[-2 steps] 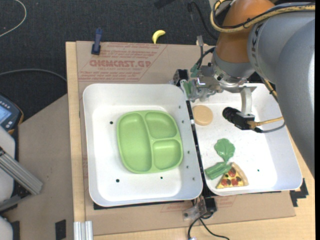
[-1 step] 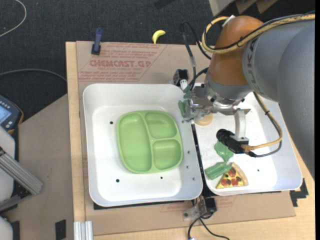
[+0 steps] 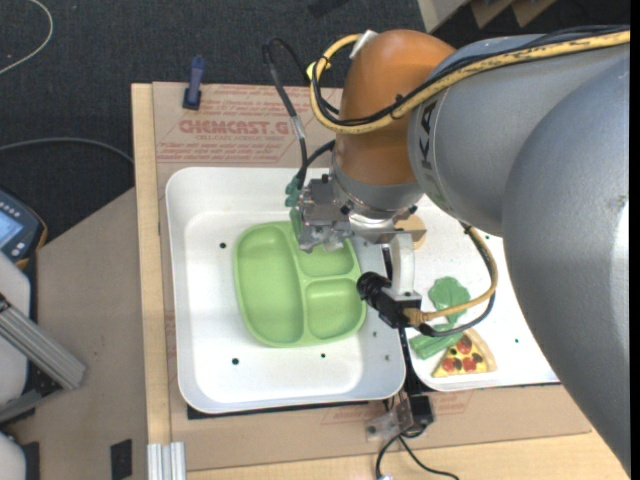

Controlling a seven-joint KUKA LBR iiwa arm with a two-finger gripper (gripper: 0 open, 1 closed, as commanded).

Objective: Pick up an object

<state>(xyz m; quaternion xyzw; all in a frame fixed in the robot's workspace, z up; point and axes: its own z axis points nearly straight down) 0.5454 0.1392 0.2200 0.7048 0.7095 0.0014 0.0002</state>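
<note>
- The green divided plate [image 3: 295, 296] lies flat in the left bin [image 3: 200, 268], open side up, its long axis running from the far left toward the near right of the camera view, at a slant to the bin's walls.
- Its single large compartment lies on the side away from the gripper [image 3: 322, 230], to the view's left; the two smaller compartments sit along the side nearer the gripper, one toward the far end and one toward the near end.
- The plate's far right corner lies directly under the gripper, which hangs low over the smaller far compartment; whether they touch cannot be told.
- Whether the gripper is spread or pressed together cannot be told, since the wrist and its cables cover it from above.
- Bare white bin floor shows to the gripper's left and on the near side of the plate; the plate's right edge lies close to the wall shared with the right bin [image 3: 520, 368].
- In the right bin, nearer the camera than the gripper and to its right, lie a pizza slice toy [image 3: 462, 355] and a small green leafy piece [image 3: 447, 292], just beside each other.
- Both bins rest on a brown board [image 3: 230, 126] on the bench.
</note>
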